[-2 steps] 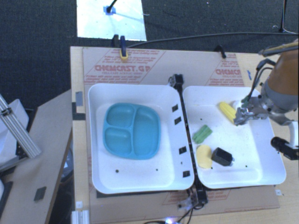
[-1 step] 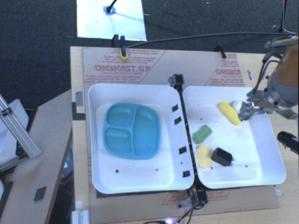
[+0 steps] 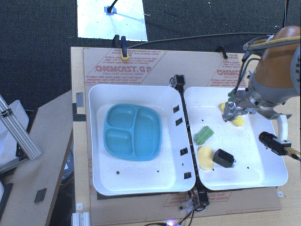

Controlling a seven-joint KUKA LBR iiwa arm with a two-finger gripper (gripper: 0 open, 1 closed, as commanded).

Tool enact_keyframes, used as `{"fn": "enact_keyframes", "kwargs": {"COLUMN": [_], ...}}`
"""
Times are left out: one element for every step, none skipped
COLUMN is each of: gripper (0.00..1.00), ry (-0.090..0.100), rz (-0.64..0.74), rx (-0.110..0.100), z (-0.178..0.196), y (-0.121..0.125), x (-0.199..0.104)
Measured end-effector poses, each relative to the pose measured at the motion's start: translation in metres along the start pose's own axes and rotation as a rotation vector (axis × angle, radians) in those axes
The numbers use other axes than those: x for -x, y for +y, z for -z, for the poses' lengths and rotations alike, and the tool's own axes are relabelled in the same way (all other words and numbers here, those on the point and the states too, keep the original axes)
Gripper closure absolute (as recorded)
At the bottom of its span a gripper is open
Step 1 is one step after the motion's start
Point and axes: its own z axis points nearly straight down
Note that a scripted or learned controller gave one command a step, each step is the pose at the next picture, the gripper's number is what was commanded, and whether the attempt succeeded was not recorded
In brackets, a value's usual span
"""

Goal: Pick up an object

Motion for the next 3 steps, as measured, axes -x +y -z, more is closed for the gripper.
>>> {"fn": "enact_keyframes", "kwargs": {"gripper": [1.00, 1.00, 1.00], "ry": [0.001, 0.002, 0.001], "rz": [0.000, 0.001, 0.000], "rx": [-0.001, -0.001, -0.001], "z": [0.001, -0.009, -0.004], "y": [-0.002, -0.008, -0.010], "x": [-0.062, -0.110, -0.156]}}
